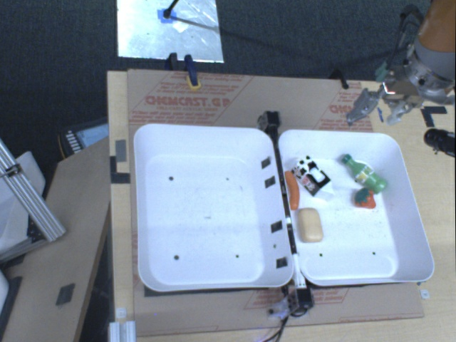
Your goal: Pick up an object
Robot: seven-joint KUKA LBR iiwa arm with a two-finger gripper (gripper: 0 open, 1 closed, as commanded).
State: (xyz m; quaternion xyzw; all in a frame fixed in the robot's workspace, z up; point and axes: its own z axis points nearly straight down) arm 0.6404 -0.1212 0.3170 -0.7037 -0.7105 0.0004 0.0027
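Five objects lie in right bin (pixel 410 191). Gripper (pixel 375 107) hovers above bin's far rim, jaws spread, holding nothing. Step: approach. Next: descend over green bottle (pixel 363 173), close.

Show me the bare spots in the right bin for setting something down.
Bare floor lies along the near wall of the right white bin, beyond the tan oval soap. Crowded: far half, around the black-and-white toy, green bottle and orange carrot.

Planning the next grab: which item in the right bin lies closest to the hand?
The green bottle, lying tilted in the bin's upper right, just below the hand. The tan soap bar and the black-and-white toy lie farther left.
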